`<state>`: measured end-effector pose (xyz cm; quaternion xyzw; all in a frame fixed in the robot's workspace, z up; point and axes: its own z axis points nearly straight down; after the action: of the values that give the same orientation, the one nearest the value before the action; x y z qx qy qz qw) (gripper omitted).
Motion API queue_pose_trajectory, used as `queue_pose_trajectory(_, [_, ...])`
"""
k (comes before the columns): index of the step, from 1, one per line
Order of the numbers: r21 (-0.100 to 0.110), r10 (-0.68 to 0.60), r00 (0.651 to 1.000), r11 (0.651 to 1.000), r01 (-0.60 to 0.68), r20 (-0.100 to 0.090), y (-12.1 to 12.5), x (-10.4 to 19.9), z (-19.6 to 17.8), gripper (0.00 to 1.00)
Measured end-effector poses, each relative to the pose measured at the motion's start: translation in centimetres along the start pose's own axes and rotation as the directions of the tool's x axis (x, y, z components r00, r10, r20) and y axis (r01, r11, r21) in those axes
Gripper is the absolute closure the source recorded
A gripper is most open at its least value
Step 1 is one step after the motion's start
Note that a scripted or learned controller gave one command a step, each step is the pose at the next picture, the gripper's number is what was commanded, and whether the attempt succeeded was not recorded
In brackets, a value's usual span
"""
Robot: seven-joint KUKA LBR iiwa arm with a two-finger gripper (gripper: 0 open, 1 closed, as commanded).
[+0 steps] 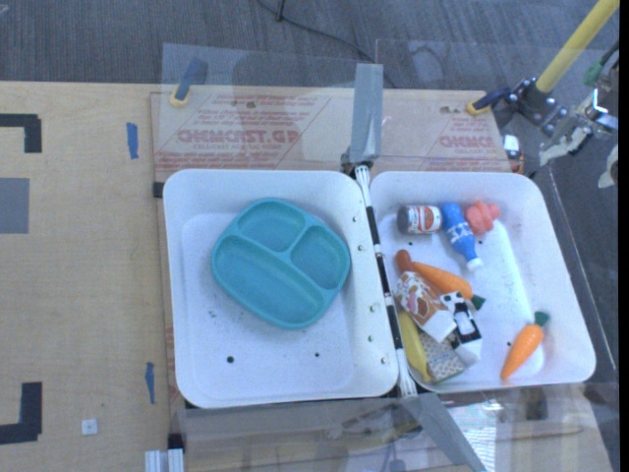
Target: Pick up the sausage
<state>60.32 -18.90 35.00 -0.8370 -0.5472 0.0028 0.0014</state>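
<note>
Though crowded, sausage [433, 274] in right bin [576, 298]

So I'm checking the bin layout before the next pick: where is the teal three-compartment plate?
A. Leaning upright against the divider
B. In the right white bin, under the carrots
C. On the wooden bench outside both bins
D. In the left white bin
D: the teal three-compartment plate lies flat in the left white bin, apart from the toy food piled in the right white bin.
</note>
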Motion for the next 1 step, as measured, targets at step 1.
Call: queue_pose_trajectory(1, [0.005,0.204,0.979,0.979,-0.204,0.0,-1.37,-0.63,15.02,0.0])
